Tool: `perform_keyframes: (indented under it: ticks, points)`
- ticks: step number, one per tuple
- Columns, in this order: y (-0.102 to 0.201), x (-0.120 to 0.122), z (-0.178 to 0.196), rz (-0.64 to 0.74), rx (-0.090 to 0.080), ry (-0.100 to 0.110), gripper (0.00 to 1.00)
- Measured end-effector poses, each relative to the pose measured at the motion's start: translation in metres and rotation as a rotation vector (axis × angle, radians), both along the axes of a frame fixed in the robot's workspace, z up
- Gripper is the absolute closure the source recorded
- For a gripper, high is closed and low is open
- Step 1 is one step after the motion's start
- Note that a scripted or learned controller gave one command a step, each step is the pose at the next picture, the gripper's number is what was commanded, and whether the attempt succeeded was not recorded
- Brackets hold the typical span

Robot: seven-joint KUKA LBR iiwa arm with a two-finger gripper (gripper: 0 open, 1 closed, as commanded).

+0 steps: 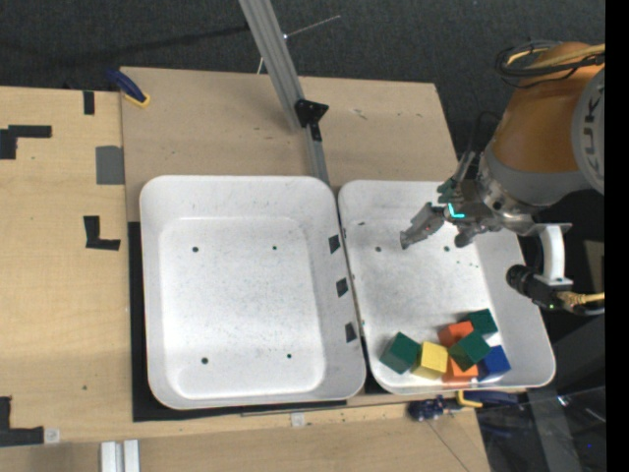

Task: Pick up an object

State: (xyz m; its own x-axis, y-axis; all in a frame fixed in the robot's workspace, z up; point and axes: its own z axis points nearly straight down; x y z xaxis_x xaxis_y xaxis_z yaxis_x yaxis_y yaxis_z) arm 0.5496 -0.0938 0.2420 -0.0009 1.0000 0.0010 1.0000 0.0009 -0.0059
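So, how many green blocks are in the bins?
3, all in the right bin, near its front corner: one left of the yellow block, one mid-pile, one at the back. Others may be hidden.

**Robot arm over the right of two white bins**

Two shallow white bins sit side by side on a wooden bench. The left bin (236, 288) has a bare floor with a few dark dots. In the right bin (447, 283), a cluster of small blocks (452, 347) lies at the near edge: green, yellow, orange and blue, touching one another. The arm (545, 136), grey with an orange band, reaches in from the right. Its gripper (428, 226) hangs above the far half of the right bin, well apart from the blocks, pointing left. A grey metal pole (280, 57) slants across the bench behind the bins.
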Motion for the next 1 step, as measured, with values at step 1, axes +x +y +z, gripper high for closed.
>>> perform_keyframes:
  ticks: [1]
  points:
    - [-0.0002,0.0008,0.0023,0.001,-0.001,-0.004,0.00]
